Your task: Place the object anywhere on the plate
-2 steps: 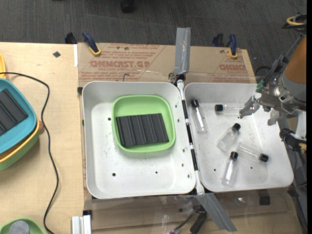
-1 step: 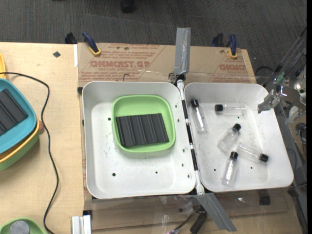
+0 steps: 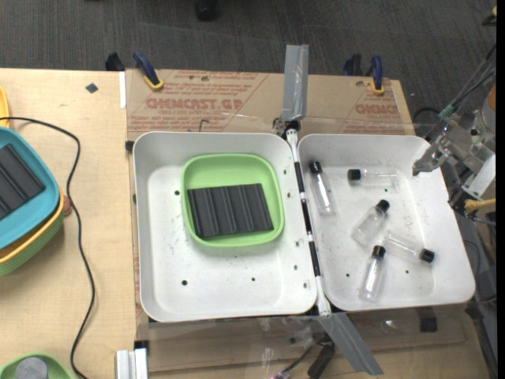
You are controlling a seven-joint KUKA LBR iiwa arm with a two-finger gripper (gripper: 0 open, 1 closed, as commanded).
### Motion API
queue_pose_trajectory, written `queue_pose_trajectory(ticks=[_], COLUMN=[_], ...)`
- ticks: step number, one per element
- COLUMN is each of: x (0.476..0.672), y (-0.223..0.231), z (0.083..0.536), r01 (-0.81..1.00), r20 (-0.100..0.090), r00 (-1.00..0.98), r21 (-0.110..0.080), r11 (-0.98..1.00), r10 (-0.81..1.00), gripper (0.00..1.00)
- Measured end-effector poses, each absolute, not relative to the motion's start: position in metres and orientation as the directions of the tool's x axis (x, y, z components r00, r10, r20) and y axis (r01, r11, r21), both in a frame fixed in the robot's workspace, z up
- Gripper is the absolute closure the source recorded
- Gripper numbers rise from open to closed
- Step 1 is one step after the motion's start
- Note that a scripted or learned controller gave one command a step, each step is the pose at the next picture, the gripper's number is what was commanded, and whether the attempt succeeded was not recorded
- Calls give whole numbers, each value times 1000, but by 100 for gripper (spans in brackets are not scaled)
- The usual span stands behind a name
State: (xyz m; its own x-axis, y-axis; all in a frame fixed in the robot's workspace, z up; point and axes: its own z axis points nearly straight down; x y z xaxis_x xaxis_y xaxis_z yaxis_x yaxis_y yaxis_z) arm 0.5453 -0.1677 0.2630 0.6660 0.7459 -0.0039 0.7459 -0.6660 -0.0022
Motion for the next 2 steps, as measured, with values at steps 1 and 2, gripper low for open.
queue_pose_trajectory(ticks=[1, 2], x=[540, 540], y=[-207, -221], z=[265, 264], r01=[565, 370], r20=[-5, -6], r00=[825, 929], r21=[-2, -2], r11=[-825, -929], r10=[565, 370], gripper=[0, 0])
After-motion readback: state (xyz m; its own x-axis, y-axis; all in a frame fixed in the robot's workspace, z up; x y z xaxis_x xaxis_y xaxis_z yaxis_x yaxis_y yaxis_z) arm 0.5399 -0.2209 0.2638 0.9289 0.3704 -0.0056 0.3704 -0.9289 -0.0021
